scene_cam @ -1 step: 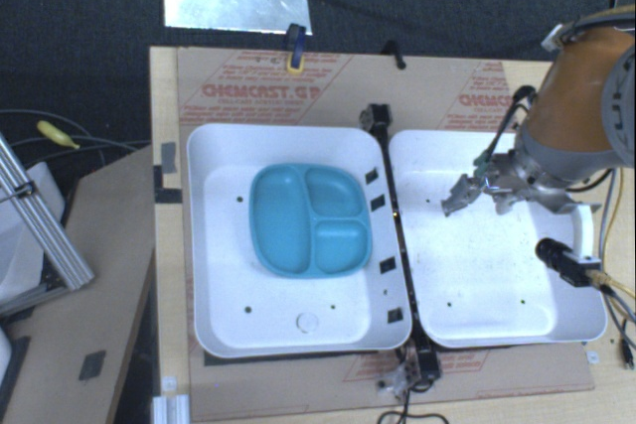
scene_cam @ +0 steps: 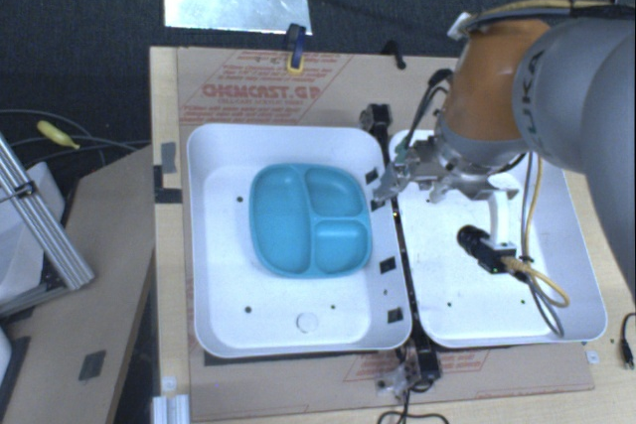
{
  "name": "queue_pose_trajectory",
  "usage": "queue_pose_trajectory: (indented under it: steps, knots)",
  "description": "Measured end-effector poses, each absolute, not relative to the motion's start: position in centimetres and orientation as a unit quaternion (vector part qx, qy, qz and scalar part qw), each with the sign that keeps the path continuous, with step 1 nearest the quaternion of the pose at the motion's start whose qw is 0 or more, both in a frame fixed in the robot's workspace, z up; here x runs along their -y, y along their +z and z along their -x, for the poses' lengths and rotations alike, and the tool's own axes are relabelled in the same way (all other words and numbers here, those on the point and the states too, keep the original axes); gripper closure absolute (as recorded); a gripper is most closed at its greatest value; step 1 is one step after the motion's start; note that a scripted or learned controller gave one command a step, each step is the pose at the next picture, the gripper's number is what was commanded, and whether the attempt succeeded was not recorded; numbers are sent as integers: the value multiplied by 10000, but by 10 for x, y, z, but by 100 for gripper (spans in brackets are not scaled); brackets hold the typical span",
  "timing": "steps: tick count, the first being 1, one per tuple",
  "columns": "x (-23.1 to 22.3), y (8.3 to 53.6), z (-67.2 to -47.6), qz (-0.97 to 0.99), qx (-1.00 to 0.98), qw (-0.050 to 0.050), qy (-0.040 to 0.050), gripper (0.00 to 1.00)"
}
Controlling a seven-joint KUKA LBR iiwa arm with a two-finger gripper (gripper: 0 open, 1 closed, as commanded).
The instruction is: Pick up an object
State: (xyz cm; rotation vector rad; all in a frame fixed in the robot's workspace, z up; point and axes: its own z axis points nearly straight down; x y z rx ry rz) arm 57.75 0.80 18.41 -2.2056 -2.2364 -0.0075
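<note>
Here, the left bin (scene_cam: 221, 318) holds a blue plate (scene_cam: 308, 218); claw (scene_cam: 398, 171) state cannot be told.

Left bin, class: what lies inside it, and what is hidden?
A blue divided plate lies flat near the middle of the left bin. The bin floor under the plate is covered, so whatever is beneath cannot be seen.
</note>
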Motion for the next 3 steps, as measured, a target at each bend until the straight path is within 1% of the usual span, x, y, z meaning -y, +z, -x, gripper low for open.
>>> queue_pose_trajectory:
  steps: [1, 2, 3]
  knots:
    - [-19, 252, -495, 7050, 7092, 0, -18, 0]
    - [-19, 259, -498, 7048, 7094, -4, -16, 100]
    - [-93, 310, -487, 7026, 7116, -8, -38, 100]
